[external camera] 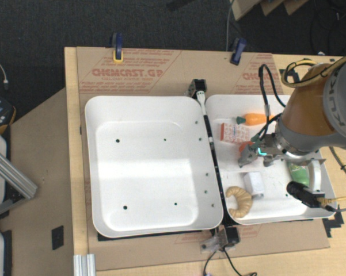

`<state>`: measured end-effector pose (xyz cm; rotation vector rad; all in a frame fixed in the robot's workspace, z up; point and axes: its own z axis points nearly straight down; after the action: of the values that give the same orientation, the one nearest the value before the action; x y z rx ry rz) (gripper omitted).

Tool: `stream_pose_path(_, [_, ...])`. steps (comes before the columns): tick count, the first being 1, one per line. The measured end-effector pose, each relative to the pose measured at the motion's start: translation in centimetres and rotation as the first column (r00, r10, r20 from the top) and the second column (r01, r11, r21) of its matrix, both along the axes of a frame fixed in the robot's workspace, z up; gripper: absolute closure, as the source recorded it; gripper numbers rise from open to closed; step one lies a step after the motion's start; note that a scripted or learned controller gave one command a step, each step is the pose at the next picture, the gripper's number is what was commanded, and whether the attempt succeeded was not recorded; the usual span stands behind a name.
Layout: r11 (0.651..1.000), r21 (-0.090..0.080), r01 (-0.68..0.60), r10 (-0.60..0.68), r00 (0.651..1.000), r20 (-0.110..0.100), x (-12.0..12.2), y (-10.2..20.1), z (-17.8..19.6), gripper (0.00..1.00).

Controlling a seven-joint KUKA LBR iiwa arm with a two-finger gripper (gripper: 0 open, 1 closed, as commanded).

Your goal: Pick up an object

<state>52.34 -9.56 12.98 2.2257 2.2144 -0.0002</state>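
The gripper (254, 153) is seen low in the right bin (219, 105); its grip cannot be told. A croissant (240, 200) lies at its 6 o'clock, a white block (254, 183) between them, a carrot (252, 119) at 12 o'clock.

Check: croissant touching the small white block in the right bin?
Apart. The camera view shows a thin strip of bare bin floor between the croissant and the white block just above it in the right bin.
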Motion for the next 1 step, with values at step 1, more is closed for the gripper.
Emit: stream_pose_path(1, [1.0, -0.001, 0.0, 0.0, 1.0, 0.002, 0.06, -0.02, 0.97, 1.0])
